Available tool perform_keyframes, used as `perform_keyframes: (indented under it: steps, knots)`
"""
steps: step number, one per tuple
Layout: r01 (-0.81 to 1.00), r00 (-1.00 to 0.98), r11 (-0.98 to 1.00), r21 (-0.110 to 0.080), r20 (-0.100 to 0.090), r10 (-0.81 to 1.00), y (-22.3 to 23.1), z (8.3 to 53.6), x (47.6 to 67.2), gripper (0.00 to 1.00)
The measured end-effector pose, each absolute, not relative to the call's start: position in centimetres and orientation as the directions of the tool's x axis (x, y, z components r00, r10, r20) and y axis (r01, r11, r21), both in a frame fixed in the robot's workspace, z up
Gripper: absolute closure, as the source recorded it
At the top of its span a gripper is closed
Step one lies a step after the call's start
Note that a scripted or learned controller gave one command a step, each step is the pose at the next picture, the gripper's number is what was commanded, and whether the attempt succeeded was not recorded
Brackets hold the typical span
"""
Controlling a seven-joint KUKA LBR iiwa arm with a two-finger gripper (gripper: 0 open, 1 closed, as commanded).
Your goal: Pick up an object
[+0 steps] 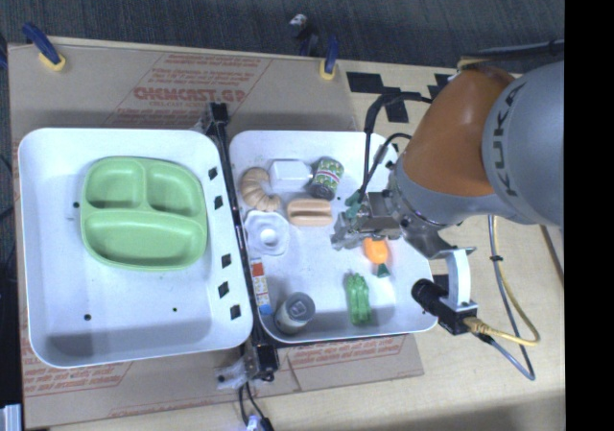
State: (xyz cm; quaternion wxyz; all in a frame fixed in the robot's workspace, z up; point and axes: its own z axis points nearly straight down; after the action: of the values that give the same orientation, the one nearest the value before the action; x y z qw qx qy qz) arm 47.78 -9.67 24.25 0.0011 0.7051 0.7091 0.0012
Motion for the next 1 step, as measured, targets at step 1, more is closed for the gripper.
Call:
perform_keyframes:
  steps: [1]
  knots:
    - [1.000, -0.004, 0.004, -0.002, 0.000, 1.000, -17.17, 21.04, 48.20, 1.00]
